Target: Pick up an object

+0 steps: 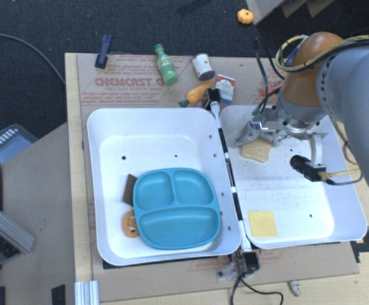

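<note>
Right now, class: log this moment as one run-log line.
arm: over right bin | gripper: above tan bread slice | grasp: not confirmed | yellow square: near corner, untouched | left bin: blue divided plate

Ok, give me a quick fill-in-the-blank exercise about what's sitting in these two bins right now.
1. The divided plate in the left bin is coloured ____.
2. The yellow square lies in the ____ bin.
3. The gripper hangs above a tan piece at the right bin's ____ end.
4. The green bottle lies ____ both bins.

Missing words: blue; right; far; outside
</note>
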`<state>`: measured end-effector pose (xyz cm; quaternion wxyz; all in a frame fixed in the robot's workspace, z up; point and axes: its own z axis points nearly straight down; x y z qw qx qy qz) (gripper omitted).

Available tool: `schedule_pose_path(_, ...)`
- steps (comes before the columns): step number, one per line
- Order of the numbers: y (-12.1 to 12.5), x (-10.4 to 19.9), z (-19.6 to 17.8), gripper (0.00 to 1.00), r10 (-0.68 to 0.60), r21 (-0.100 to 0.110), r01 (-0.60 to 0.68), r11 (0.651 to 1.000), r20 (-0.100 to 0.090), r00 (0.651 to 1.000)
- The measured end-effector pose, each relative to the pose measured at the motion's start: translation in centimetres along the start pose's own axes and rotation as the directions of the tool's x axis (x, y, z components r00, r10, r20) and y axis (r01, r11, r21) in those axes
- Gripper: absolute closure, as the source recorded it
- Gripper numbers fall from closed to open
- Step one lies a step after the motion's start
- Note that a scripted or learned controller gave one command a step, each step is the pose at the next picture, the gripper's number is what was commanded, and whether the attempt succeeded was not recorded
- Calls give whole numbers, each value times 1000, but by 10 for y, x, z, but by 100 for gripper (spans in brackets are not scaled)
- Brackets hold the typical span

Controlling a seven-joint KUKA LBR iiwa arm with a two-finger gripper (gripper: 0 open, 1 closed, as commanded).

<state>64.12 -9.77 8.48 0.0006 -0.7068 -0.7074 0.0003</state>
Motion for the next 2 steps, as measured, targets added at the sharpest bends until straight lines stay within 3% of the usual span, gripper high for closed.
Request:
schedule_pose_path(1,1,0,-10,100,0,-2,0,1000,0,1000)
schedule_pose_path(2,-63,50,-100,100,0,0,0,1000,-1,1000)
